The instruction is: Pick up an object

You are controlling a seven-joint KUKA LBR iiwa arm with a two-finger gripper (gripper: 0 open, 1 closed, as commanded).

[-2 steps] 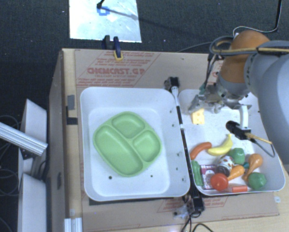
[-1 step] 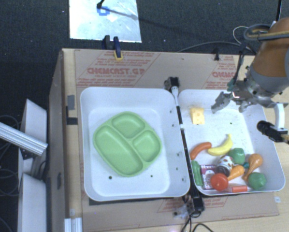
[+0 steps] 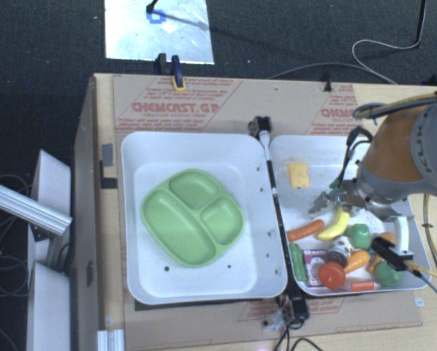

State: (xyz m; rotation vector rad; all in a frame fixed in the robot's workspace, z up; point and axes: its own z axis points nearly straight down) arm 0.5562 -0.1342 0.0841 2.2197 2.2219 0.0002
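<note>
The right bin [image 3: 313, 156] holds a heap of toy foods along its near side. Among them are a yellow banana [image 3: 336, 224], an orange carrot [image 3: 305, 232], a green pepper [image 3: 359, 235] and a red tomato [image 3: 332, 274]. A flat yellow cheese piece [image 3: 297, 174] lies alone towards the bin's far left. My gripper [image 3: 329, 200] hangs low in the right bin, just above the banana's upper end and to the right of the cheese. Nothing is visibly held in it. The arm's orange band [image 3: 390, 148] rises behind it.
The left bin [image 3: 153, 152] carries a green divided plate [image 3: 193, 216]. A black-edged divider [image 3: 273, 189] runs between the two bins. More small toys, including a second carrot [image 3: 356, 262] and a green packet [image 3: 299, 258], crowd the right bin's near edge.
</note>
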